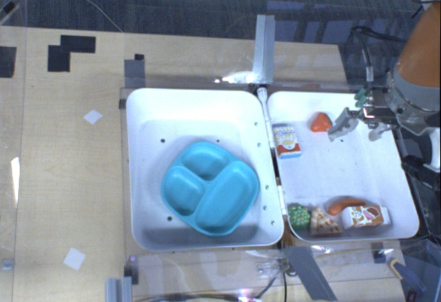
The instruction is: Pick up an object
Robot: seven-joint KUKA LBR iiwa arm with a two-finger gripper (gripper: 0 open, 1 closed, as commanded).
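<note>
Just beside the gripper [342, 127], toward the right bin's [386, 163] far edge, lay a small orange lump [319, 122], rounded, glossy, apart from the fingertips. Claw's spread impossible to tell from above. Sat well apart from packets along the near edge.

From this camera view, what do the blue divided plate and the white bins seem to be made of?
The blue divided plate looks like moulded plastic with a matte finish: uniform colour, rounded compartment walls, soft highlights. The white bins seem to be thin formed plastic, smooth and slightly glossy, with rounded corners; painted metal cannot be ruled out.
</note>
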